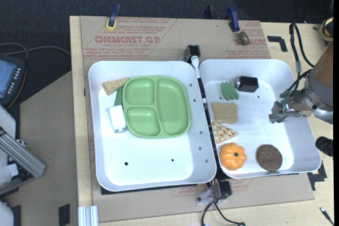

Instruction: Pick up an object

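The right bin (280,69) holds several objects: a green ridged piece (229,90), a small black block (247,83), a tan bread slice (225,111), a waffle-patterned wedge (223,132), an orange pumpkin (233,156) and a brown round cookie (269,157). My gripper (279,114) hangs over the right side of this bin, right of the bread slice and above the cookie. Nothing shows between its fingers.
The left bin (143,161) carries a green divided plate (157,106), a white cylinder (117,118) beside it and a tan cracker wedge (114,85) at the upper left. Clamps (112,17) sit on the board's far edge. Cables (299,50) run along the right.
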Motion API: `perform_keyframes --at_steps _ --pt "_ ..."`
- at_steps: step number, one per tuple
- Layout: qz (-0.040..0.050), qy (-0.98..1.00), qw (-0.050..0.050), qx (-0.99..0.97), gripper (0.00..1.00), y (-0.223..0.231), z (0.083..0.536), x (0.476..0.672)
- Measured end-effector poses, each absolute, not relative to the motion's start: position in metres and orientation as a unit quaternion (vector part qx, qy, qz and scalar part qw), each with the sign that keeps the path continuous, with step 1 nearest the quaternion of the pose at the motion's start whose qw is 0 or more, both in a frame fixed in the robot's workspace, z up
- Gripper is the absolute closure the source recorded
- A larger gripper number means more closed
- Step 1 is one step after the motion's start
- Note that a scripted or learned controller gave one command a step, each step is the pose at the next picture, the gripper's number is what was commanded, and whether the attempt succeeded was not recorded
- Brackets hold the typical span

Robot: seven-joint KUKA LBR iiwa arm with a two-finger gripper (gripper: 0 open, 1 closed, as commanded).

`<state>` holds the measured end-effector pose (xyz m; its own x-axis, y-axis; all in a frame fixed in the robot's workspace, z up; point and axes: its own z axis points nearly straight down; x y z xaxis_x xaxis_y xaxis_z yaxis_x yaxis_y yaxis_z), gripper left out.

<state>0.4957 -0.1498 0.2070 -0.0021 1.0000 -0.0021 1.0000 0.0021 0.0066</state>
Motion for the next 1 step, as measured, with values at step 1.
perform_keyframes --at_steps 1 --pt "0.001 0.708 0.002 0.706 1.0 -0.1498 0.2261 0.4968"
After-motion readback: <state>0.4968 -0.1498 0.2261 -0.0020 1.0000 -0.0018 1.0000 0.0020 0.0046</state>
